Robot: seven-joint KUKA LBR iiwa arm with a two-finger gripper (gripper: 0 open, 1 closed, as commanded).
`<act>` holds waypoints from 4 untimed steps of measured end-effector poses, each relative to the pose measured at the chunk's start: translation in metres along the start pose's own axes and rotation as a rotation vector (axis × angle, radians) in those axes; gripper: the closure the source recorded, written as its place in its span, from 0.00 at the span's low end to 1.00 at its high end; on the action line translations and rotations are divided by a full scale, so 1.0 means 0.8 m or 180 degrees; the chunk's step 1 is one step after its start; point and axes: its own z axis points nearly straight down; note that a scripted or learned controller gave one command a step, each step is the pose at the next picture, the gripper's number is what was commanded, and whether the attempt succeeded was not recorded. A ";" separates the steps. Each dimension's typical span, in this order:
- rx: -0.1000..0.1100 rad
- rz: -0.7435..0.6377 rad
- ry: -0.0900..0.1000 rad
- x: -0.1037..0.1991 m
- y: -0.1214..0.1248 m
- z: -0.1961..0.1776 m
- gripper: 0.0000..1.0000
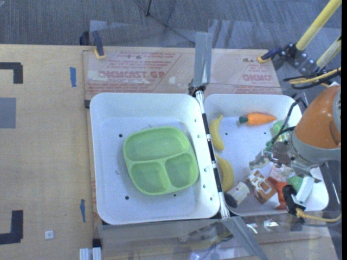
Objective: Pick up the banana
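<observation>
I read "CHEMCAST GP" on the brown sheet [133, 69] behind the bins. The banana [217, 133] lies against the right bin's [238, 103] left wall, near a carrot [259, 119]. My end effector [277, 158] hovers over cartons [259, 186].

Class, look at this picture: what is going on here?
A grey and orange robot arm reaches into the right bin, its claw low over a clutter of small items. The banana lies untouched along that bin's left wall, with a carrot nearby. The left bin holds a green divided plate.
</observation>
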 end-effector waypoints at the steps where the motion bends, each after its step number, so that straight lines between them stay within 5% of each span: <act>1: -0.0030 0.1240 0.0004 0.046 -0.029 -0.002 0.00; 2: 0.0000 0.2522 -0.0013 0.057 0.001 0.000 0.00; 3: 0.0096 0.3485 -0.0036 0.090 -0.027 -0.167 0.00; 4: 0.0101 0.3536 -0.0038 0.197 -0.075 -0.114 0.00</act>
